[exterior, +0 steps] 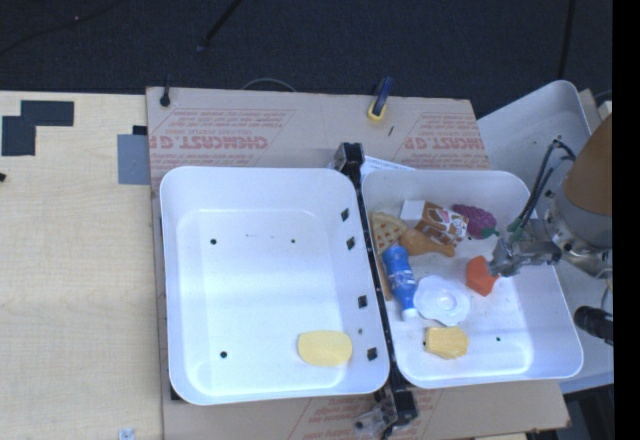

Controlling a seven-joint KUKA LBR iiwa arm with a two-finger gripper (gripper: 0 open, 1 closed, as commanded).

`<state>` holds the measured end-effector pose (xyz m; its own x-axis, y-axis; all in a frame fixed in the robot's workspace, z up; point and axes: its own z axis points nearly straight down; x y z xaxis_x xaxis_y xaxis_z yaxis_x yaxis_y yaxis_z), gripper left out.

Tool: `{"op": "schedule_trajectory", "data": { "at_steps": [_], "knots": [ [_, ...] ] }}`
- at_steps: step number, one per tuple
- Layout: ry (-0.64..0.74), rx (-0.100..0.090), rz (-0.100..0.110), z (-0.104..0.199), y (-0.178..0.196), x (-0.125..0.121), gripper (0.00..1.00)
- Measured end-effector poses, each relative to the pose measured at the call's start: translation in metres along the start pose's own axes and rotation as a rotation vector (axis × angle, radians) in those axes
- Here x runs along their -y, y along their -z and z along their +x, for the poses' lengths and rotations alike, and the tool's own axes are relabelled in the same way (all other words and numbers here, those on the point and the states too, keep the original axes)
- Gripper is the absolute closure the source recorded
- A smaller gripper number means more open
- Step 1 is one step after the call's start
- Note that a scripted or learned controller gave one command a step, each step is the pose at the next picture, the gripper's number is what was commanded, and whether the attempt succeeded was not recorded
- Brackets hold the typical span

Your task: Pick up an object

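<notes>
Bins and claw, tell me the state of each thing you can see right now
Claw: low in the right bin, against the orange block.
Blue bottle: lying on its side.
White disc: lying flat.
Yellow piece: resting in the left bin.

"CHEMCAST" upside-down on cardboard (250, 133)
</notes>
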<state>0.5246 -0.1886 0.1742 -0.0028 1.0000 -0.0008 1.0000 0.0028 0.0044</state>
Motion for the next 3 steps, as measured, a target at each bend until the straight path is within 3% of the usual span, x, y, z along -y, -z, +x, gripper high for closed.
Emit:
{"op": "schedule_trajectory", "data": {
  "at_steps": [1, 2, 3],
  "knots": [
    [0.000, -0.001, 0.005, -0.008, -0.020, -0.024, 1.00],
    [-0.002, -0.003, 0.008, 0.003, -0.025, -0.022, 1.00],
    [-0.003, -0.001, 0.004, -0.025, -0.066, -0.047, 1.00]
  ]
}}
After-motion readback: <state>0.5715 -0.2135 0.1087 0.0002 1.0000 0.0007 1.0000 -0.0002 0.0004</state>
